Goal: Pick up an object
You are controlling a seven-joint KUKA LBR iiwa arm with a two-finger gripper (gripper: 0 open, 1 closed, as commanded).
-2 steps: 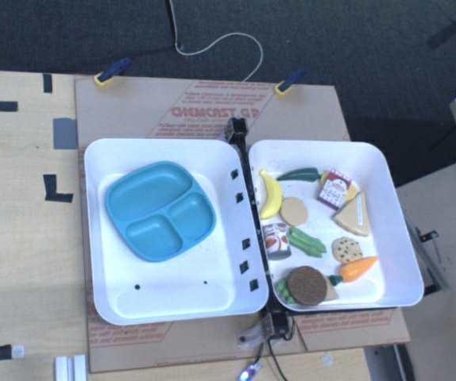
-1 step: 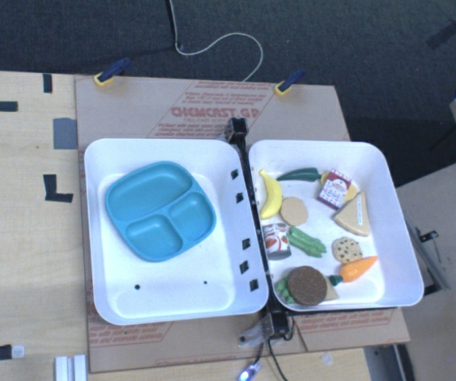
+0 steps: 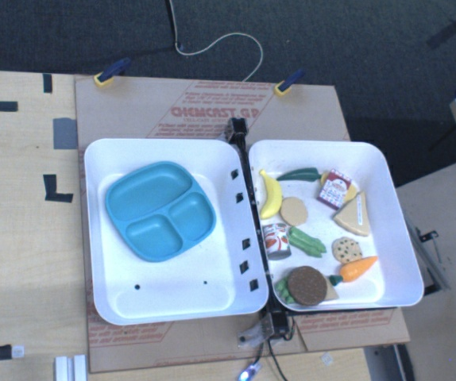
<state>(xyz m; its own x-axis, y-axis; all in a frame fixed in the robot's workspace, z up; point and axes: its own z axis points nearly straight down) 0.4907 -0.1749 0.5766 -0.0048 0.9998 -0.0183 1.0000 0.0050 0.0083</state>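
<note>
The right bin [image 3: 387, 182] holds several toy foods. A yellow banana [image 3: 271, 194] lies by its left wall, with a green chili [image 3: 299, 175] above it and a tan round cookie [image 3: 294, 211] beside it. A red box [image 3: 334, 189] and a cheese wedge [image 3: 354, 215] sit at the right. Lower down are a small can [image 3: 276, 240], a green pod [image 3: 307, 242], a chip cookie [image 3: 345, 249], a carrot [image 3: 357, 268] and a brown burger patty [image 3: 307, 286].
The left bin [image 3: 101, 288] holds a blue divided plate [image 3: 160, 210]. Both bins rest on a cardboard sheet [image 3: 204, 109] held by clamps [image 3: 112, 71]. A white cable [image 3: 220, 42] loops behind on the dark floor.
</note>
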